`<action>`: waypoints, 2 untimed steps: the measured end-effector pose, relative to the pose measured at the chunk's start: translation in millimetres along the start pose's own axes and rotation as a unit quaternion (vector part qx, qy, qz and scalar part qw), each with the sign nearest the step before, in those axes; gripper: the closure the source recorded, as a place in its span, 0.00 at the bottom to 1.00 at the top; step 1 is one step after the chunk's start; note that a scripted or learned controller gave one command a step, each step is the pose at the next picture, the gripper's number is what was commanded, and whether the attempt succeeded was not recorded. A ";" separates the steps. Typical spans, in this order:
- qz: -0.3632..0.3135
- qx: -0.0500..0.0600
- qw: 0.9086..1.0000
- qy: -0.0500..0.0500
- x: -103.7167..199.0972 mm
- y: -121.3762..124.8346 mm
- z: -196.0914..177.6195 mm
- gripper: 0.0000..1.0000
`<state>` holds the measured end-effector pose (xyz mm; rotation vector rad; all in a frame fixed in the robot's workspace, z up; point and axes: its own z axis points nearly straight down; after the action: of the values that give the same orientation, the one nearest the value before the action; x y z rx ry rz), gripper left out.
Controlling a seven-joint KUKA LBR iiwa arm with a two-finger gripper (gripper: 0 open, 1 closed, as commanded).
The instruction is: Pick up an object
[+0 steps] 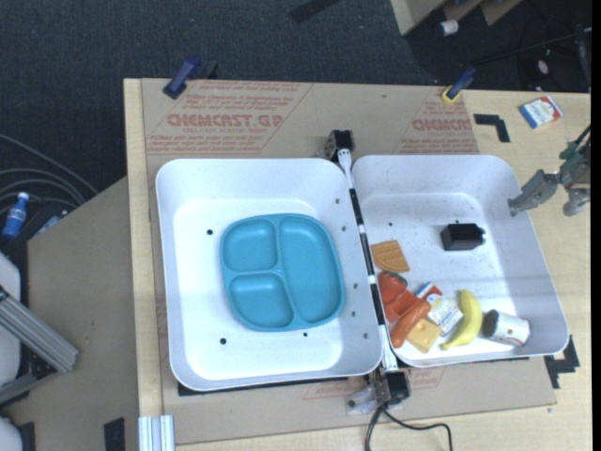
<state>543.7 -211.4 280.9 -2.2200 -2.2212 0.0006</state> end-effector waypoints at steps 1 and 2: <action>0.000 0.000 1.000 0.000 -3.6 43.8 161.8 0.00; -0.001 -0.001 1.000 0.000 35.3 122.9 196.0 0.00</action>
<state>666.4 -176.0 84.7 -2.2198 -2.2234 -0.0007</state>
